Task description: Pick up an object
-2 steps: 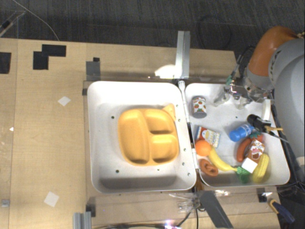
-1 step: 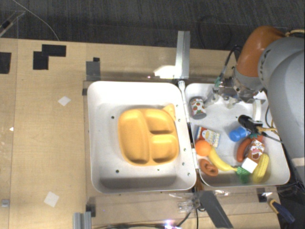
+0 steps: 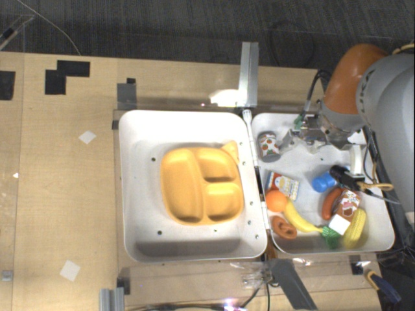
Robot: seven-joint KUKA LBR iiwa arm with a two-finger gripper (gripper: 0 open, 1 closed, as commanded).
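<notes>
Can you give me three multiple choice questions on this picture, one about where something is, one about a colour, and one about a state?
1. Where does the yellow divided tray lie?
A. In the left bin
B. In the right bin
C. On the bare bench

2. What colour is the small block near the middle of the right bin?
A. Red
B. Blue
C. Black

3. How does the small can at the right bin's top left corner stand relative to the gripper?
A. Pinched between its fingers
B. Lifted above the bin
C. Resting in the bin, beside the gripper

Answers:
1. A, the tray sits inside the left bin, apart from the toy food.
2. B, the block is bright blue, next to the red sausage.
3. C, the can rests on the bin floor with the gripper to its right.
</notes>
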